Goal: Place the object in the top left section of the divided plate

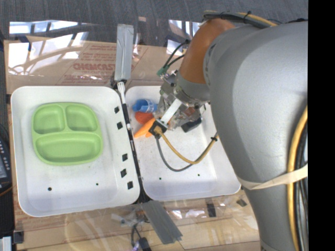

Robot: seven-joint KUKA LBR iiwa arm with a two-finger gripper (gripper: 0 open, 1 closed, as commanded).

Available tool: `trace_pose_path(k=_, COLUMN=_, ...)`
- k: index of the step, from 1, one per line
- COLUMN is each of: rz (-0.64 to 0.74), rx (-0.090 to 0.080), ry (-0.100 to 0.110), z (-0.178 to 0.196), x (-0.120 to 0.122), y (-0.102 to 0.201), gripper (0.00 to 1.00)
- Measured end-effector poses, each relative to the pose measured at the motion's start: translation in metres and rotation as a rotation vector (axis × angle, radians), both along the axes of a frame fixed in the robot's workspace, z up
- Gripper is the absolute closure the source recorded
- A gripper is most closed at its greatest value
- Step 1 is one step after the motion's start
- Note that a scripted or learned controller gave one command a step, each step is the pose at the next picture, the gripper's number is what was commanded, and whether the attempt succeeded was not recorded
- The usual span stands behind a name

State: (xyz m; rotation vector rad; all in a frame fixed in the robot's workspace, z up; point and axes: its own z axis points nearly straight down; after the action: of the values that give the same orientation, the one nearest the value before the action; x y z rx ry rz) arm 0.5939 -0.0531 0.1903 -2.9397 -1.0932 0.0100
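Grey arm [261, 103] bulks nearest the lens, covering the right bin's [178, 184] right side and far corner, and running off the frame's lower edge. Gripper [165, 120] hangs low over that bin's far left part; its tip is dark and small against clutter, so whether it is apart, closed or gripping cannot be told. Orange object [144, 125] lies just beside the tip, by the bin's left wall, contact unclear. Blue object [142, 106] sits just beyond the orange one, partly cut off by the wrist. Yellow cable [180, 158] loops from the wrist across the bin floor. Left bin [68, 192] holds the green plate [66, 134], flat, in its far left part; top left section [48, 117] unobstructed. Bare floor lies near and right of the plate. Raised walls between the bins touch.
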Motion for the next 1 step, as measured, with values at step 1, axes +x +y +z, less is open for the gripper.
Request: trace_pose_path(k=1, rz=0.014, rx=-0.001, ry=-0.001, z=0.0135, x=-0.1160, y=-0.0301, gripper=1.00)
